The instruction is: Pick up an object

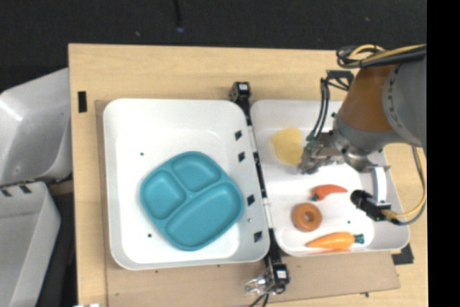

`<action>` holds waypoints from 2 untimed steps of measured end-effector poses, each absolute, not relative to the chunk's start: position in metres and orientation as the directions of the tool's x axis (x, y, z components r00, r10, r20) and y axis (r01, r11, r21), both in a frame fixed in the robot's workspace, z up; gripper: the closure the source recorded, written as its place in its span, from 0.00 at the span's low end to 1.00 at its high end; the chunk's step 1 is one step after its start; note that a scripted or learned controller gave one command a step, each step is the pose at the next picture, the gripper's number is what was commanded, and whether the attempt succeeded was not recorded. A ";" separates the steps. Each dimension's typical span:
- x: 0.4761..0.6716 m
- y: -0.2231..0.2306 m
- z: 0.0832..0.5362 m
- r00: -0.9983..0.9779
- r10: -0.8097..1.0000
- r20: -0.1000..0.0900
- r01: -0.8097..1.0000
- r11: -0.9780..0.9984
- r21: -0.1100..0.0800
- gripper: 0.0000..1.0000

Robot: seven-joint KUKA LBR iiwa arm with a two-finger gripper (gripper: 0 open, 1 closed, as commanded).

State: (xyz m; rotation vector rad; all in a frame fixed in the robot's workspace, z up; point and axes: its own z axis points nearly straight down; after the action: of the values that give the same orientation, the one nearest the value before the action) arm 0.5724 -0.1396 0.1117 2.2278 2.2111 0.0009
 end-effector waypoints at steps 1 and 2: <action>0.581 -0.135 0.170 -0.003 1.000 -0.002 1.000 0.003 0.007 1.00; 0.586 -0.142 0.232 -0.003 1.000 -0.003 1.000 0.003 0.008 1.00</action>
State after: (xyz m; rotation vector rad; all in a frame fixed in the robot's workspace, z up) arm 0.5864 -0.1421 0.2322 2.2133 2.2193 0.0056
